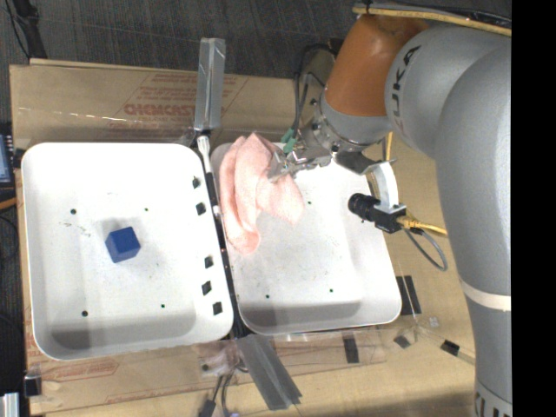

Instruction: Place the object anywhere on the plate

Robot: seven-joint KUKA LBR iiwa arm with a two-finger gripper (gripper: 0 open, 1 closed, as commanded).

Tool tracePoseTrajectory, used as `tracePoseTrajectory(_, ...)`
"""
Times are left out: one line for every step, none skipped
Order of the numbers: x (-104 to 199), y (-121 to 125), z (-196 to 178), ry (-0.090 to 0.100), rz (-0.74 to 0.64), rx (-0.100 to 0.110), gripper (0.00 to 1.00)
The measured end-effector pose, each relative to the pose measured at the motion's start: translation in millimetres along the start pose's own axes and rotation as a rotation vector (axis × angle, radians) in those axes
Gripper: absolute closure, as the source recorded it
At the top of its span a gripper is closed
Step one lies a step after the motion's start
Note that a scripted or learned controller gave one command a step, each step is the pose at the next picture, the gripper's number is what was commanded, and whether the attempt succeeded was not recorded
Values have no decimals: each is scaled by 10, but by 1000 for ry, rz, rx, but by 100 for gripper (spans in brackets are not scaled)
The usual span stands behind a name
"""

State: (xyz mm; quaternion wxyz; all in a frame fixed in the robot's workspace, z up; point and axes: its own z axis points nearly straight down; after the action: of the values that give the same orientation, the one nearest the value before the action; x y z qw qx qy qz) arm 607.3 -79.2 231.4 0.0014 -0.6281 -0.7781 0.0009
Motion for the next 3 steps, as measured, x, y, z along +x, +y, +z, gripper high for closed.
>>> tracePoseTrajectory(590, -108, 33, -1, -404, 1, 100)
tracePoseTrajectory(1160, -152, 78, -1, -810, 1, 100)
tracePoseTrajectory(1638, -274, 27, -1, -1214, 1, 100)
